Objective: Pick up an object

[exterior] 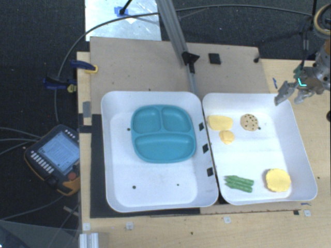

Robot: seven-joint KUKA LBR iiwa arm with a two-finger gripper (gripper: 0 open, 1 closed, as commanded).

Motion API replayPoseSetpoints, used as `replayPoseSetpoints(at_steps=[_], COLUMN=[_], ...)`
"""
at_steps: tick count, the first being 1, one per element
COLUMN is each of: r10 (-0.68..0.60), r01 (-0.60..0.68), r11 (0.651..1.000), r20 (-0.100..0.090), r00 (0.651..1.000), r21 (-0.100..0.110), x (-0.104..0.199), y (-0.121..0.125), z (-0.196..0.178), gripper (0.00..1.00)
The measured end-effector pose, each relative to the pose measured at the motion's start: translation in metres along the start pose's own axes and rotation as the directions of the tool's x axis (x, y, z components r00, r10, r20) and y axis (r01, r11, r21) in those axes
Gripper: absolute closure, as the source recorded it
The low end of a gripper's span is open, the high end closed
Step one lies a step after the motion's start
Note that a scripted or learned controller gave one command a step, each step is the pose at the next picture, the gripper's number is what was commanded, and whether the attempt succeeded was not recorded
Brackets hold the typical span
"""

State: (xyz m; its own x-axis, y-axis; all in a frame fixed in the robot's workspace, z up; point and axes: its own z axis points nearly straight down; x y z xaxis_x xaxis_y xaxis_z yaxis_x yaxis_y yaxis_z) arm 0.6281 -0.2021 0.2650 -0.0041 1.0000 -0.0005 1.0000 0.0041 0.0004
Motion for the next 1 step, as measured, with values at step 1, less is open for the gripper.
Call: replayPoseSetpoints(at_steps=[1], r10=[0.0], r01=[0.0], r11=[1.0], r20=[0.001], r00=[1.0], r21=[-0.003], x=[0.0001], y=[0.0006], z=[-0.0013], gripper=[0.0])
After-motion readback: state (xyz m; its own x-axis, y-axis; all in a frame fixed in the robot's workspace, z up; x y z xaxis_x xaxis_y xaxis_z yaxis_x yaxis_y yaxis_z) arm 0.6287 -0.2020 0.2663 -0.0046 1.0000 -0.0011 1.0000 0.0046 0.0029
